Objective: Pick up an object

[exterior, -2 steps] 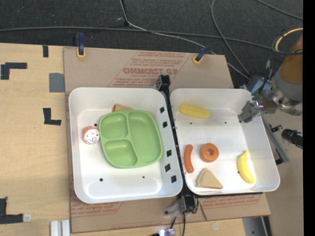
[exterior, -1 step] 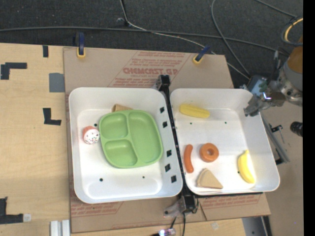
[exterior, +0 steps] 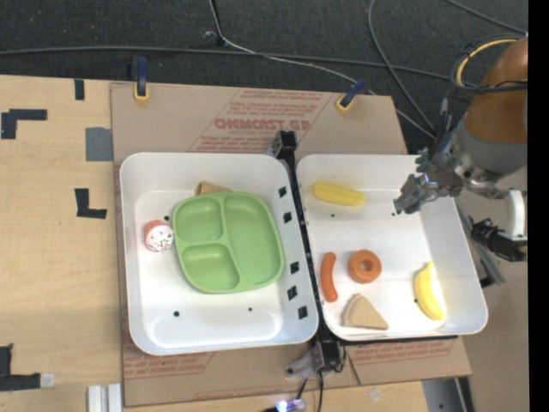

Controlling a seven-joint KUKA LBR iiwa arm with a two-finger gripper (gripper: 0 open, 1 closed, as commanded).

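Your pincer (exterior: 410,197) hangs over the far right part of the right bin (exterior: 459,230), dark fingers pointing down and to the camera's left. Whether those fingers are spread or pressed together you cannot tell from this angle; nothing visible sits between them.

No object is picked yet, so choose one. Closest, off to the pincer's left at about the same depth, lies the corn (exterior: 338,196), lying crosswise on bare bin floor with room all round it. Nearer the camera and slightly left of the pincer sits the donut (exterior: 365,266); beside that, further left, the sausage (exterior: 328,276), and the wedge (exterior: 364,314) nearest the front rim. The banana (exterior: 429,291) lies toward the camera from the pincer, close to the right wall.

The corn looks like your best bet: short travel, open space on both sides. Turn the wrist so the fingers close across its narrow width, not along its length, and centre over its middle before you descend. Go low enough to catch it below its roundest part, or it will likely squirt out. Avoid the banana; the wall beside it could block one finger. The left bin (exterior: 137,230), holding the green tray (exterior: 230,240) and a ball (exterior: 158,237), is well away.
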